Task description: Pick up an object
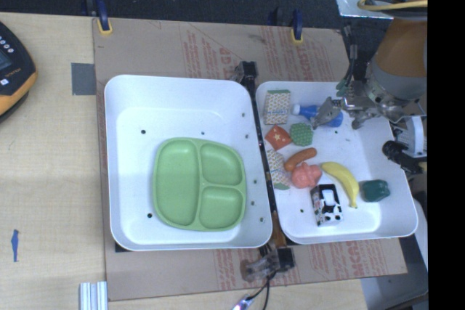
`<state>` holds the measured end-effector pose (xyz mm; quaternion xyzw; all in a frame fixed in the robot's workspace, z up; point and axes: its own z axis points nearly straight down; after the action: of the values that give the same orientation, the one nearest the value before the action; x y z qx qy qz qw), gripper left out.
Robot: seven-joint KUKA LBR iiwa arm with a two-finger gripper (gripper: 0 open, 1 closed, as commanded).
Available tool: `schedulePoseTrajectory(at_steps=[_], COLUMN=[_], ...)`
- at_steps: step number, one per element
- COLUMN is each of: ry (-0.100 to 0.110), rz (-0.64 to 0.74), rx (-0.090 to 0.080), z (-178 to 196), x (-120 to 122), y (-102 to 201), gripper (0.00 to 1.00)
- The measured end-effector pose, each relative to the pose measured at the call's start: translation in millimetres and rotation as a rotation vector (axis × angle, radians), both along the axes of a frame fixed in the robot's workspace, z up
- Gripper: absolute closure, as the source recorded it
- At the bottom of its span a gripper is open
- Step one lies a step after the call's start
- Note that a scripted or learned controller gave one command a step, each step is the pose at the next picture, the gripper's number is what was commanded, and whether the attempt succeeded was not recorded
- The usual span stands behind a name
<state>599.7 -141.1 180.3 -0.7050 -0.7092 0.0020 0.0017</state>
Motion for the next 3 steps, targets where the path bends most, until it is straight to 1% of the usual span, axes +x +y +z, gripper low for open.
schedulePoseTrajectory(at_steps=[1, 2, 3], ry=[-0.011, -0.016, -0.016], rz=[-0.001, 0.004, 0.004], rx=[-0.002, -0.003, -0.003], z=[-86.4, -74.6, -74.6], x=[-101.9, -99.4, -99.5], y=[13.4, 12.7, 12.8], gripper=[0.0, 1.0, 0.0])
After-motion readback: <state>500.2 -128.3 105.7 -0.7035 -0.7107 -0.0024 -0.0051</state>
